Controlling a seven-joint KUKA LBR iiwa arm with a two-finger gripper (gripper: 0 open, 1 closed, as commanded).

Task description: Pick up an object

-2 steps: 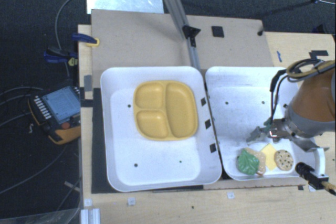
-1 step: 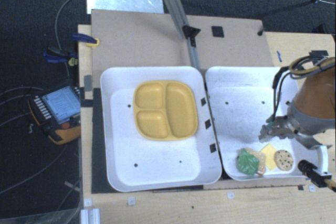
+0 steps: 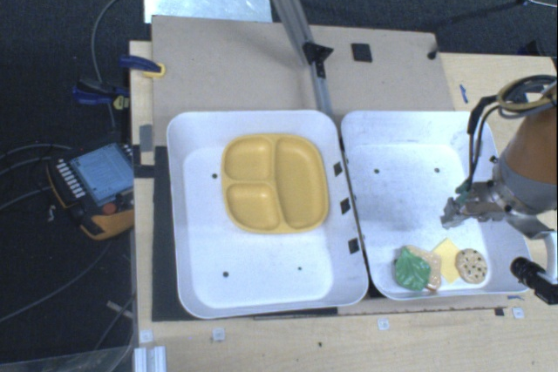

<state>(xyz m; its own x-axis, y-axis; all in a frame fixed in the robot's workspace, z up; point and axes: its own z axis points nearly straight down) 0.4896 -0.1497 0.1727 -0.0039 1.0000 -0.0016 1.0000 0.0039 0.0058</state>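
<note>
Green leafy toy (image 3: 414, 268), yellow wedge (image 3: 447, 259) and round cookie (image 3: 472, 265) in a row running three to nine o'clock along the right bin's (image 3: 392, 161) six o'clock edge, jaws (image 3: 464, 211) just above at twelve o'clock, opening impossible to tell, yellow divided plate (image 3: 275, 183) in the left bin (image 3: 196, 274).

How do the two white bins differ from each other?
The left bin holds a yellow divided plate; the right bin holds small food pieces near its front edge: a green one, a yellow wedge and a cookie. The gripper hangs over the right bin, not the left. Both are shallow, white and similar in size.
</note>
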